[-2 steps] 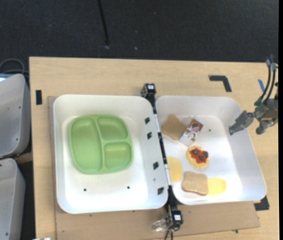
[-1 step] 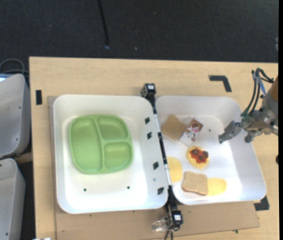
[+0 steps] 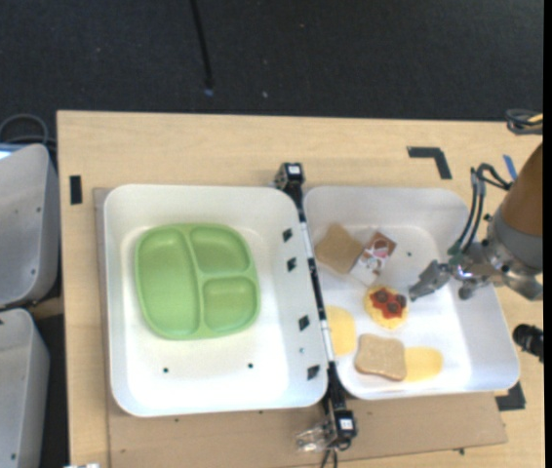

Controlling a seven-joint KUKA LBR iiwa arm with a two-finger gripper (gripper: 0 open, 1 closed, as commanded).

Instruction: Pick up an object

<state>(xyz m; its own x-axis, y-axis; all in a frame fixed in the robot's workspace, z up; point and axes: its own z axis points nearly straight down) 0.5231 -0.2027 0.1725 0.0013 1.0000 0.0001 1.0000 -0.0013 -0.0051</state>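
On tan bench (image 3: 188, 149), white bins (image 3: 120, 359)

Bread slice (image 3: 381, 358) flat in right bin, front; brown pad (image 3: 337, 249) behind.

The arm (image 3: 522, 198) comes in from the right edge of the view, and little of it shows — an orange-brown stretch at the top, then a grey wrist (image 3: 510, 252) below it, with dark cables looping down its left side. From the wrist the gripper (image 3: 430, 283) reaches out leftward and slightly down, lying low and nearly level rather than pointing straight down. Its grey metal body sits around the middle of the arm's visible part, and the fingers (image 3: 426, 281) taper to a narrow dark tip at the far left — too small and blurred to judge their spacing.
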